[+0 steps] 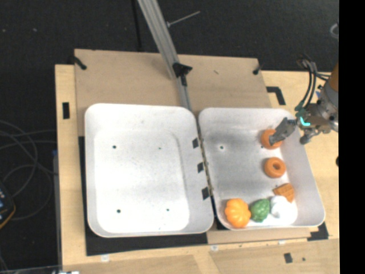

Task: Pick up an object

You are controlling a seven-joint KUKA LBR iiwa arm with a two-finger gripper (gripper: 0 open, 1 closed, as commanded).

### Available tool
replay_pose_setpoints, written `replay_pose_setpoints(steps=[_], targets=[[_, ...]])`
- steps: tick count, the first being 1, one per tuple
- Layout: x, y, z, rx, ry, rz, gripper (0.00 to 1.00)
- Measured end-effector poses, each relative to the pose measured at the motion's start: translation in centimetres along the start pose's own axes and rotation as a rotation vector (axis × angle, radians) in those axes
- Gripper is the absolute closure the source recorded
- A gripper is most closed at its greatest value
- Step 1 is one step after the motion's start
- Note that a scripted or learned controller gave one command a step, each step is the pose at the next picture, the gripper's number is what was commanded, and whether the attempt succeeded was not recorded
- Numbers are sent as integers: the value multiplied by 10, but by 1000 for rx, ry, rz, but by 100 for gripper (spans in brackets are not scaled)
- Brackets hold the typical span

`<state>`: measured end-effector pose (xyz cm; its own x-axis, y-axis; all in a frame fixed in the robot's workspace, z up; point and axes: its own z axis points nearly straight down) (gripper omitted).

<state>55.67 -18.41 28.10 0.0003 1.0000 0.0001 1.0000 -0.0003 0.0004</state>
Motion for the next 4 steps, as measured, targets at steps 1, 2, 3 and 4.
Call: replay_pose_setpoints(steps=[1, 2, 3, 4], targets=[[0, 0, 0, 0, 0, 0, 0], [-6, -5, 60, 5, 1, 1, 0], [-9, -3, 102, 3, 0, 1, 0], [-6, 1, 163, 5, 1, 0, 0]])
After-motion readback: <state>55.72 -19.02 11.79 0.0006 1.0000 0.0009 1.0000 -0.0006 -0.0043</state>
